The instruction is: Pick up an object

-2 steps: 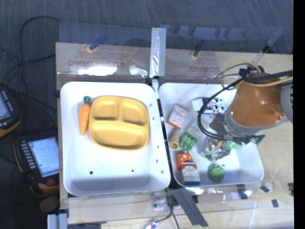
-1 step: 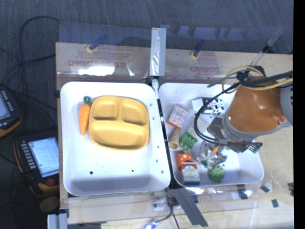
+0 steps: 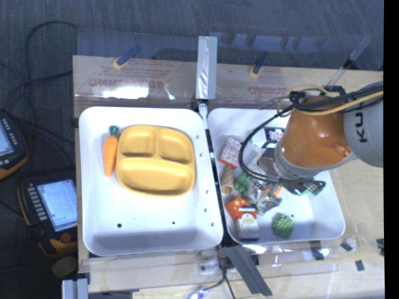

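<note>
Over the right bin (image 3: 333,220), we see the gripper (image 3: 265,195) low among clutter; closure state indeterminate. Approach step; next needs a verified grasp before lifting.

1. The arm (image 3: 315,139) reaches in from the right, over the right bin (image 3: 333,213).
2. The gripper (image 3: 267,195) hangs low among small items: a green ball (image 3: 282,225), an orange piece (image 3: 235,207), a packet (image 3: 230,151).
3. In the left bin (image 3: 93,223), a yellow tray (image 3: 155,159) sits just beside a carrot (image 3: 110,152).
</note>
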Controlling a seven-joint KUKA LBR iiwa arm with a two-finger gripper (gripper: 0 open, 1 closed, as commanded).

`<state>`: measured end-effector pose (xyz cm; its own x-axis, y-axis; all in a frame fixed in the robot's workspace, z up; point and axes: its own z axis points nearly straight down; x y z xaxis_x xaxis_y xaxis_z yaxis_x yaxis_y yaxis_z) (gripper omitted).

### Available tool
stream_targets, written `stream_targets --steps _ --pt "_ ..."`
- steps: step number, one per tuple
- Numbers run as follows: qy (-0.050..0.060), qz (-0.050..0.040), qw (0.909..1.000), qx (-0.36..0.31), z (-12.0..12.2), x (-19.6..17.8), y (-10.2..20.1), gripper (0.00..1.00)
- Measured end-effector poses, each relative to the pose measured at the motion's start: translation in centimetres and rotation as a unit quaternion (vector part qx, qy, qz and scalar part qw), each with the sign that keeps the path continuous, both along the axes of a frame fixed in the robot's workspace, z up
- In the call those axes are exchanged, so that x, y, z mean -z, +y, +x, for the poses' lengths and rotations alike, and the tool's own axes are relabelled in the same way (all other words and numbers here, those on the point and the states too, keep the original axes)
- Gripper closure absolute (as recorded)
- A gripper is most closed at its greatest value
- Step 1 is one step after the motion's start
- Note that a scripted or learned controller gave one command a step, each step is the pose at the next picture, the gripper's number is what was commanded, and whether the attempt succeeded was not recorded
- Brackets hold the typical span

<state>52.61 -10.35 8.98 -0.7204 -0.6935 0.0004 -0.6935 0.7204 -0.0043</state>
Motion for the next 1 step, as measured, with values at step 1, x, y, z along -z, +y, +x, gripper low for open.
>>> stream_targets --steps 1 --pt "-0.004 0.0004 1.0000 0.000 0.19 0.02 0.05 0.00"
